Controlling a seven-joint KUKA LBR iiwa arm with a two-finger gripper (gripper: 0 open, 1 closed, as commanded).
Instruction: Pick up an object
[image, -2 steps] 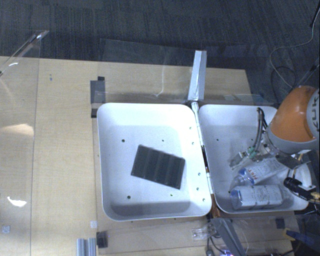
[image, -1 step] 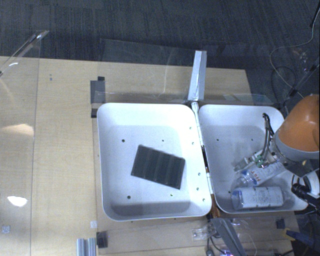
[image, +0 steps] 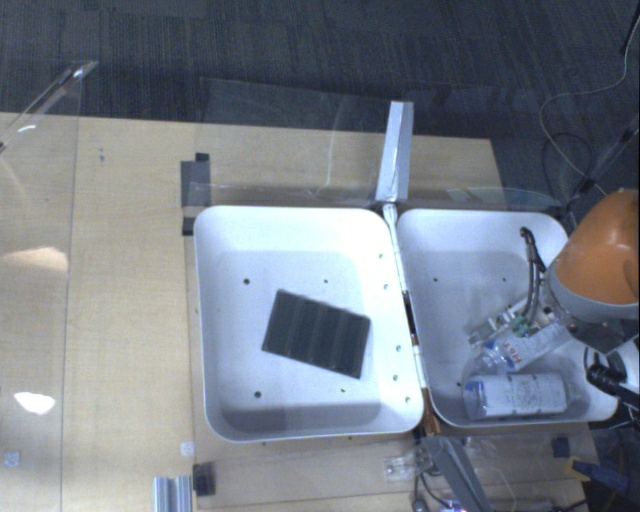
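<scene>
Silver can (image: 517, 394) lay on its side in the right bin (image: 440, 250), just below the gripper (image: 510, 330), near the bin's front wall. Gripper sat low over a clear plastic bottle (image: 520, 348); finger state could not be told. Dark ribbed pad (image: 316, 333) lay well off to the gripper's side in the left bin (image: 230, 250).

One fixed camera looks down on my bench (image: 110, 330) at a slant from above, far enough to take in both white bins: the left bin (image: 215, 300) and right bin (image: 440, 250). My arm (image: 600, 265) enters at its right edge.
</scene>
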